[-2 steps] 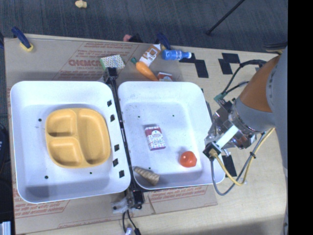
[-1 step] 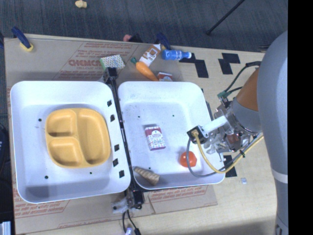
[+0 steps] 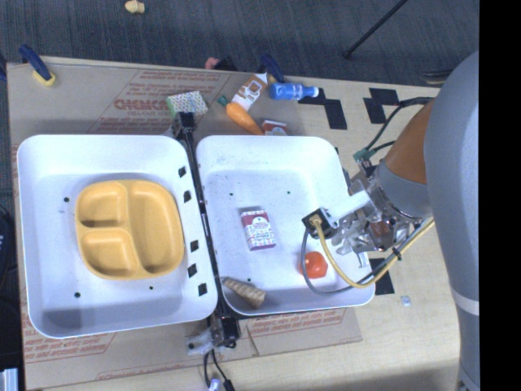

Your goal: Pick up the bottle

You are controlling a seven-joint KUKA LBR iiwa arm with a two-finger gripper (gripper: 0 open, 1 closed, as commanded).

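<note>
Your arm (image 3: 456,177) fills right side, grey with orange band, nearest lens. Tool (image 3: 352,236) sits over right bin (image 3: 213,218), near-right corner; you cannot tell how its grip stands. Orange-red ball (image 3: 315,265) just beside tool, near side. Red-and-white carton (image 3: 257,228) at bin middle, brown piece (image 3: 244,292) at near edge. Bottle (image 3: 291,92), blue, lies on worktop (image 3: 407,332) beyond right bin, well apart from tool. Yellow divided tray (image 3: 129,227) in left bin (image 3: 32,243).

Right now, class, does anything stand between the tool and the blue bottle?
Nothing visible but a low rim. The tool hangs over the right side of the right bin; the blue bottle lies on the bench beyond that bin's far rim.
</note>
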